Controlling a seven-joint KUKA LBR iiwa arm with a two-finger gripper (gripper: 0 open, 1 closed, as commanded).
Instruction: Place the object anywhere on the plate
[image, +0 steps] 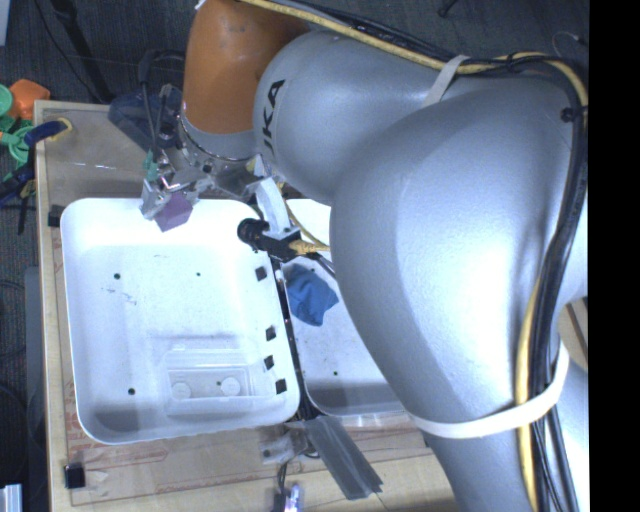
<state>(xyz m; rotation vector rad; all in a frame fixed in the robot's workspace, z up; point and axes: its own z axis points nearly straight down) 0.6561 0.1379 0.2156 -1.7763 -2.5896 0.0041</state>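
My gripper (165, 197) hangs over the far left corner of the left bin (90, 300). A small purple block (176, 211) sits between its fingertips, so the gripper is shut on it. The block hovers at the bin's back rim. A clear, see-through plate (205, 368) lies flat on the bin floor near the front, well below and to the right of the block in the view. The orange band (225, 60) of the arm rises right above the gripper.
A crumpled blue object (312, 296) lies in the right bin (345, 400), mostly hidden under the grey arm (430, 230). Black clips (268, 335) line the wall between the bins. Green items (14, 125) lie off the bench at upper left.
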